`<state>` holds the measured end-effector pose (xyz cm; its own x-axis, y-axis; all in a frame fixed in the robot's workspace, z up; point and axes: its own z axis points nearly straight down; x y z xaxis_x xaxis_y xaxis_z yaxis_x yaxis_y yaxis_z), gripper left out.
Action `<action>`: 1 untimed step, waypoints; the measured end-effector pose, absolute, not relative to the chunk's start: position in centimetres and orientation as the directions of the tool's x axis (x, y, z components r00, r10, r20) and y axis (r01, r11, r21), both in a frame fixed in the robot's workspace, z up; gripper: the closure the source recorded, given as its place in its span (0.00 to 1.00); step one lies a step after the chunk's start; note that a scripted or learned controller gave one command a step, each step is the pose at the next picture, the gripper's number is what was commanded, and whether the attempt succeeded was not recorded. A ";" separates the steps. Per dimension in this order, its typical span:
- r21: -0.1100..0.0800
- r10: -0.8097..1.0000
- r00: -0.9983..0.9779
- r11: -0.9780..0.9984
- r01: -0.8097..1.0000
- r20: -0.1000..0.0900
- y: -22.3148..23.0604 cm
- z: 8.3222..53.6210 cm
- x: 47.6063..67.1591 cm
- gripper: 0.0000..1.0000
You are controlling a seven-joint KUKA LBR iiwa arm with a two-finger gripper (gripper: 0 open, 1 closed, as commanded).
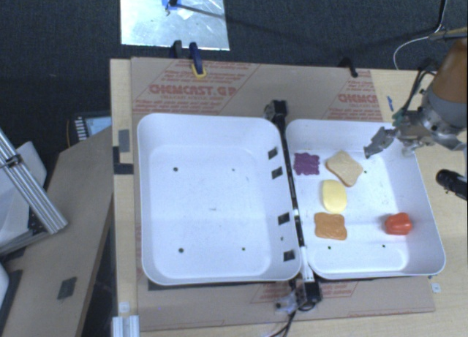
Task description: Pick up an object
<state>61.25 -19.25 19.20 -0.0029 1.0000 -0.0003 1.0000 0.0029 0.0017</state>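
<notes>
Reaching in from the right, the grey arm point(446, 94) holds its gripper point(382, 141) above the back part of the right bin point(420, 204). Whether its fingers are apart or together cannot be told at this size, and nothing shows between them.

Nearest to the gripper, just to its left and a little toward the front, lies a tan bread-like piece point(344, 167), tilted. Farther left of the gripper, close to the divide between the bins, sits a flat purple piece point(306, 163). In front of the tan piece, well forward of the gripper, is a pale yellow oval piece point(334, 197), and in front of that an orange toast-like piece point(330, 226). A red tomato-like piece point(398, 224) sits forward of the gripper and slightly to its right, apart from the others.

The left bin point(212, 197) lies well to the gripper's left. Both bins rest on a cardboard sheet point(219, 83) printed in red with "CHEMCAST", readable behind the left bin and partly again behind the right one. Beyond it lies a shiny foil-like sheet point(174, 5).
</notes>
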 end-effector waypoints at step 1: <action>0.019 1.000 -0.008 0.008 1.000 -0.004 -16.4 35.2 58.2 0.00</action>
<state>58.23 -16.42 35.19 -0.0078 1.0000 -0.0039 0.9998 0.0078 0.0193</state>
